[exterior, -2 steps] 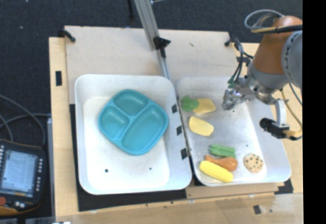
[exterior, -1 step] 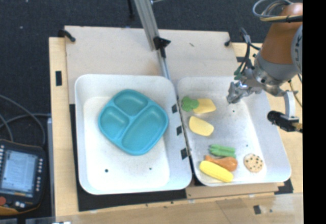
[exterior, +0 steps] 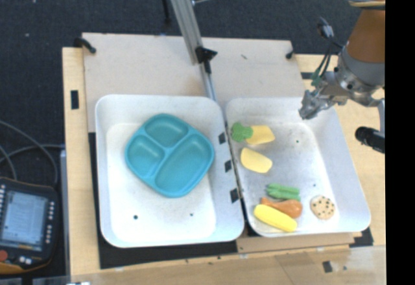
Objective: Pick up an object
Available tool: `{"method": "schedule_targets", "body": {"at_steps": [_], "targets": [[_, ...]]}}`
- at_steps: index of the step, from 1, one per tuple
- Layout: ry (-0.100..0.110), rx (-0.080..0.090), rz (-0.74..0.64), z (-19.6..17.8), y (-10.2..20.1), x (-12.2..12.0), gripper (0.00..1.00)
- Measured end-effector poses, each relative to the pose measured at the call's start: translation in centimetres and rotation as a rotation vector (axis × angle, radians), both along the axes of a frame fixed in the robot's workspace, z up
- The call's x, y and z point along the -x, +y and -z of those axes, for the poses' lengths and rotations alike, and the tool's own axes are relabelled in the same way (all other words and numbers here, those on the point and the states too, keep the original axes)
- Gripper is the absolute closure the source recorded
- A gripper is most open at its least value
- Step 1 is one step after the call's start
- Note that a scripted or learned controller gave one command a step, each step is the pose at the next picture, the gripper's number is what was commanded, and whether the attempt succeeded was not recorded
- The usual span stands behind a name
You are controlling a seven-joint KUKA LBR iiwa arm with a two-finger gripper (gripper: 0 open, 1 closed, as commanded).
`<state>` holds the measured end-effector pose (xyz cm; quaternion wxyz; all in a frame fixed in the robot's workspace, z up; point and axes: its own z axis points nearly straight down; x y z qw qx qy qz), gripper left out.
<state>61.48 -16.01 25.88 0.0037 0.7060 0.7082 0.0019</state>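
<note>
My gripper (exterior: 312, 107) hangs over the far right corner of the right bin (exterior: 342, 148), with nothing seen between its fingers. Below it, in that bin, lie a yellow wedge with a green piece (exterior: 251, 134) at the far left, a yellow slice (exterior: 255, 160) near the middle left, a green bean pod (exterior: 283, 191), an orange carrot (exterior: 284, 205), a yellow corn-like piece (exterior: 275, 217) and a speckled cookie (exterior: 322, 206) at the near edge. All of these lie well apart from the gripper.
The left bin (exterior: 113, 212) holds a blue divided plate (exterior: 170, 154). A slanted metal rail (exterior: 185, 15) runs from the back down to the gap between the bins. A tablet (exterior: 23, 216) sits off the bench at the left.
</note>
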Motion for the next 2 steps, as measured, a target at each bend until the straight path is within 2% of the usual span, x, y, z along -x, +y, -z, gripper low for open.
{"method": "schedule_targets", "body": {"at_steps": [2], "targets": [[0.007,-0.003,-0.003,-0.7,9.4,2.9,1.00]]}}
